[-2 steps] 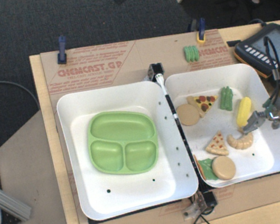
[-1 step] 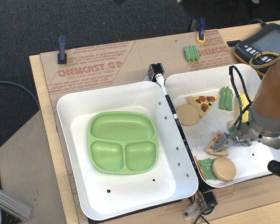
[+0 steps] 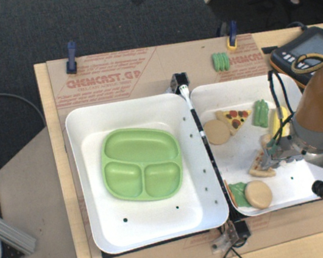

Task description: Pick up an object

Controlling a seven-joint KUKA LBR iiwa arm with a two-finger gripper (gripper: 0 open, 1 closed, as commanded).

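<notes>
ITEM tan toy piece (image 3: 259, 169), right bin (image 3: 297, 194) centre | probably light, stiff plastic; pinch its edges | end effector (image 3: 270, 154) above it, opening indiscernible

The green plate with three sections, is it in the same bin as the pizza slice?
No, the green plate lies in the left bin, while the pizza slice lies in the right bin.

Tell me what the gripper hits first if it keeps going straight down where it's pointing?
Probably the tan toast-like piece right under the gripper in the right bin; depth is unclear.
</notes>
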